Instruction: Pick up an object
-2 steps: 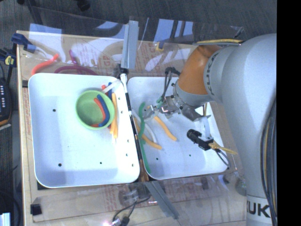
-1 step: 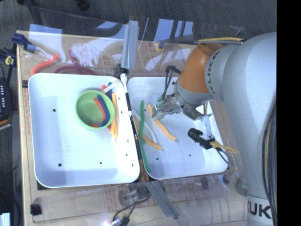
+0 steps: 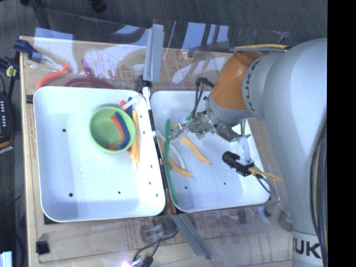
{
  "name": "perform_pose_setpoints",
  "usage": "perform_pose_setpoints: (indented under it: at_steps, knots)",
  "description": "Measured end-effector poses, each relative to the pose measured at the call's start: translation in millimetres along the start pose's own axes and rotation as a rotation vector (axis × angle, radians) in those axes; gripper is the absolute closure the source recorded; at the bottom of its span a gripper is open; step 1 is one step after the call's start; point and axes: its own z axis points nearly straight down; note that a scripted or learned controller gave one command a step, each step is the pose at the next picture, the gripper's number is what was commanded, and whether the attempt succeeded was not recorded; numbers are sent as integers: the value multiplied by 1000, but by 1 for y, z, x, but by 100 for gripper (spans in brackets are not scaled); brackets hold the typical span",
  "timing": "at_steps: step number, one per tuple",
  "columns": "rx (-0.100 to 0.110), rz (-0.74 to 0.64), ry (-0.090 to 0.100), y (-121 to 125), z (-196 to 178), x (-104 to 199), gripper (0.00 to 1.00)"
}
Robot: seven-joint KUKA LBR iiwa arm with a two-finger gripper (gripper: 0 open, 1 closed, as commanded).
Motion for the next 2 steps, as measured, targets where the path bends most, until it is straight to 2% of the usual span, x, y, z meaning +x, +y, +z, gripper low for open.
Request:
perform_pose_setpoints:
  at_steps: [1, 2]
  knots:
    - [0, -2, 0, 1, -10, 0, 100]
    - [0, -2, 0, 1, -10, 0, 0]
